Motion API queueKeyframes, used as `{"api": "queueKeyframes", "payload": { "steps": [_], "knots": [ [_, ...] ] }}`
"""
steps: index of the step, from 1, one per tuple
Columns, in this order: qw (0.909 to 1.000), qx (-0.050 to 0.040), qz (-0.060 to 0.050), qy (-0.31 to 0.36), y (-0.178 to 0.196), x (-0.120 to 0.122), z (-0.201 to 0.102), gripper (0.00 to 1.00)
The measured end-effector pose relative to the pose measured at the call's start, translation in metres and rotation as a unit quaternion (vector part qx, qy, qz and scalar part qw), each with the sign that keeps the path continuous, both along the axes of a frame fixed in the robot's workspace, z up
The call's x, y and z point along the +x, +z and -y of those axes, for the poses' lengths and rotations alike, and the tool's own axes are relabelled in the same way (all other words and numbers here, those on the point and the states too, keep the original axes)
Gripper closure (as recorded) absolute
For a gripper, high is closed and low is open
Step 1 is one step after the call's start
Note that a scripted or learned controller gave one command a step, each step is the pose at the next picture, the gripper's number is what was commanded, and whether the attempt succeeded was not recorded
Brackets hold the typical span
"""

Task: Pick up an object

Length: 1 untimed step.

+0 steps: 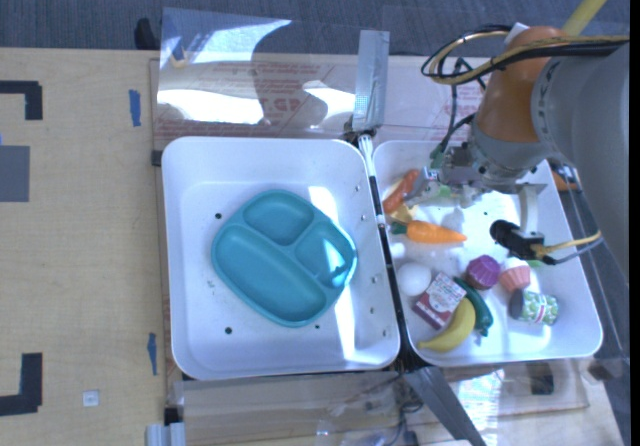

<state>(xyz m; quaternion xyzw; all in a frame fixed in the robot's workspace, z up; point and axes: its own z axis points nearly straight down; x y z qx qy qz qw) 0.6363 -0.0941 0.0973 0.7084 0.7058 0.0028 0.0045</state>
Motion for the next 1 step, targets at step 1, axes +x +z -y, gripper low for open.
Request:
{"api": "queueKeyframes", "payload": {
  "steps": [1],
  "knots": [
    [0.9996, 0.0066, -0.028, 0.004, -0.0125, 0.0220, 0.0093, 0.00]
  ]
}}
